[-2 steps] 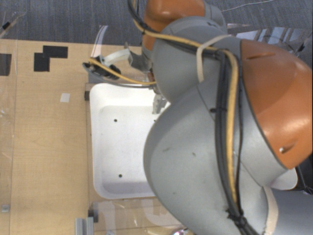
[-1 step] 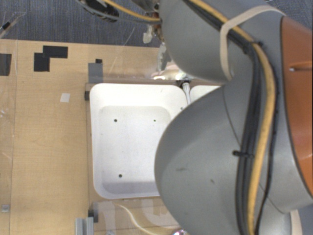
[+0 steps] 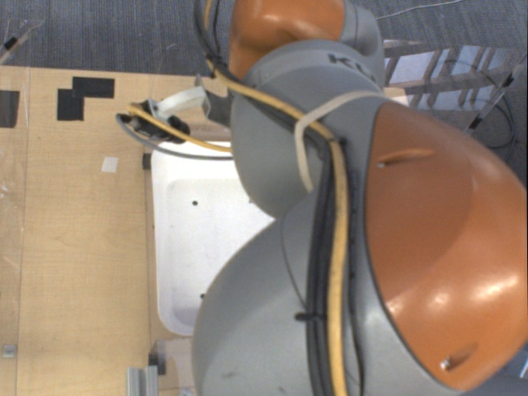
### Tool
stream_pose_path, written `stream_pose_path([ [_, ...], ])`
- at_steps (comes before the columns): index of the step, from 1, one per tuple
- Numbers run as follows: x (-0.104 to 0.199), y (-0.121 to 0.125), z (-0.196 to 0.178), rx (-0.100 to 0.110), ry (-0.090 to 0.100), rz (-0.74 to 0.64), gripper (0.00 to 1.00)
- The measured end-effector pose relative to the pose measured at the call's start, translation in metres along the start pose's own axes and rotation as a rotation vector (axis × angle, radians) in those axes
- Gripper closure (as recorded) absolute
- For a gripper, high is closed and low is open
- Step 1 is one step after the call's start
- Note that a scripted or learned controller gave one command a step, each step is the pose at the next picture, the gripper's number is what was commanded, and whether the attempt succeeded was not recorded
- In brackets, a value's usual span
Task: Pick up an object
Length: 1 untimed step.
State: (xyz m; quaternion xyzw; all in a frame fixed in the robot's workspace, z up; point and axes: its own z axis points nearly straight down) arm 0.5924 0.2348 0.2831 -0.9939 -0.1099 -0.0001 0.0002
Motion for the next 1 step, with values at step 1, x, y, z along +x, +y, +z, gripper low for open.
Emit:
stream_pose_path([
  [1,0.0552,0.013,-0.1269,0.0,0.003,-0.196,0.0],
])
